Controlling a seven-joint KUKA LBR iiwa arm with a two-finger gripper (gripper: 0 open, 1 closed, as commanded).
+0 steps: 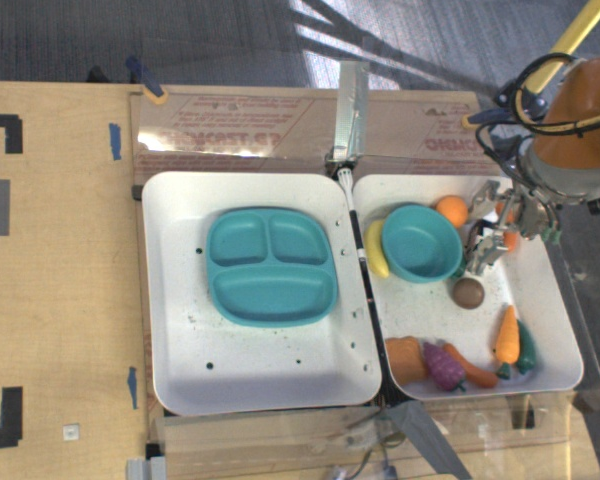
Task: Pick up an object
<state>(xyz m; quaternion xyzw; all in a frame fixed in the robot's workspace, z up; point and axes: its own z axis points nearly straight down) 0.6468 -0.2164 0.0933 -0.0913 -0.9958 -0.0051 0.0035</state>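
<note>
Gripper (495, 236) low in right bin (550, 298), just right of teal bowl (420, 243), w/ orange ball (451, 210) & brown ball (468, 292) near. Can't tell its state or any hold. Divided teal plate (272, 266) in left bin (170, 298).

Pale wooden bench (55, 268) filling the left of the frame, black markings at its left edge, blue tape tabs (114, 140) near the upper left, dark grey carpeted floor (180, 18) along the top, streaks of light (380, 38) at upper centre
</note>
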